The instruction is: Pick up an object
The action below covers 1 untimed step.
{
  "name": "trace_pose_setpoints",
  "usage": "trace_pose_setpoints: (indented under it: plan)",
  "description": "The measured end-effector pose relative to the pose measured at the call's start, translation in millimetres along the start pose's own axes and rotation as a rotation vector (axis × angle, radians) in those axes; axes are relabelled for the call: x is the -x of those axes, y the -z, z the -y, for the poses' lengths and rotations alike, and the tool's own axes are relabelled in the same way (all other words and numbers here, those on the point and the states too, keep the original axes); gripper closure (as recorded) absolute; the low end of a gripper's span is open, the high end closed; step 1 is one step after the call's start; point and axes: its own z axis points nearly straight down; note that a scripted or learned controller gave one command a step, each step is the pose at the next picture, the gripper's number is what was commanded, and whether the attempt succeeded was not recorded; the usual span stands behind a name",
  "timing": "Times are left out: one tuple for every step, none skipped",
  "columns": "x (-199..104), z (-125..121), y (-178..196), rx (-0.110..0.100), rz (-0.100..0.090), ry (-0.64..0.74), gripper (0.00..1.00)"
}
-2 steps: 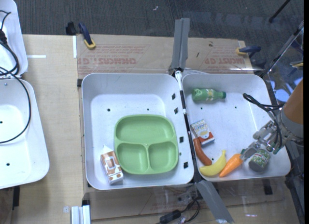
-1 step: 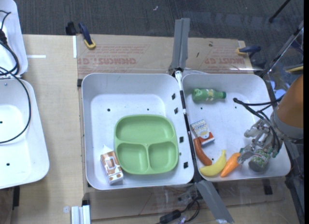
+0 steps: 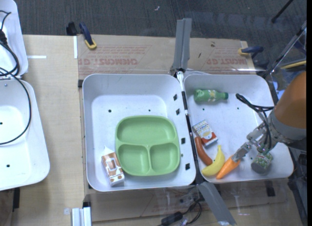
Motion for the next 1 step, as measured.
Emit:
trace_pose_setpoints:
  plan:
    - [5.8, -25.8, 19.2, -0.006, -0.009, -0.077, 0.0]
